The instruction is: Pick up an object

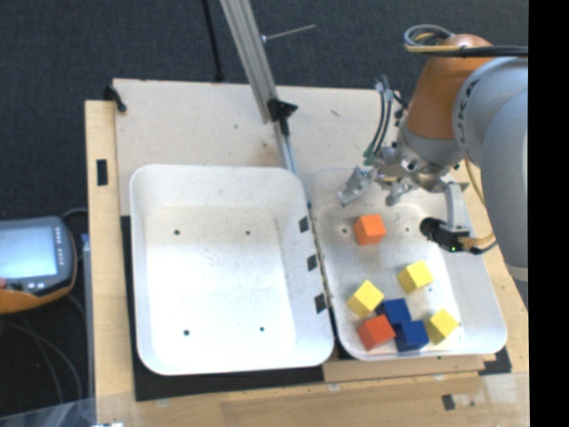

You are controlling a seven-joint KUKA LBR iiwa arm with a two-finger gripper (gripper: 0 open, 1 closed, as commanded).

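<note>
Your orange cube [370,229] sits alone in the right bin [467,278], with bare floor all round and clear of the rims. The hand [378,188] hangs just beyond it; you cannot tell whether it is open or closed. The other cubes [396,311] crowd the near edge.

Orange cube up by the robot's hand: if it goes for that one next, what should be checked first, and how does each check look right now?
1. Orange cube stands apart from the cluster of cubes: ok.
2. Cube clear of the right bin walls: ok.
3. Cube's top uncovered: ok.
4. Hand centred over the cube: not ok, it sits beyond it, toward the bin's far end.
5. Hand's height above the cube: cannot tell.
</note>
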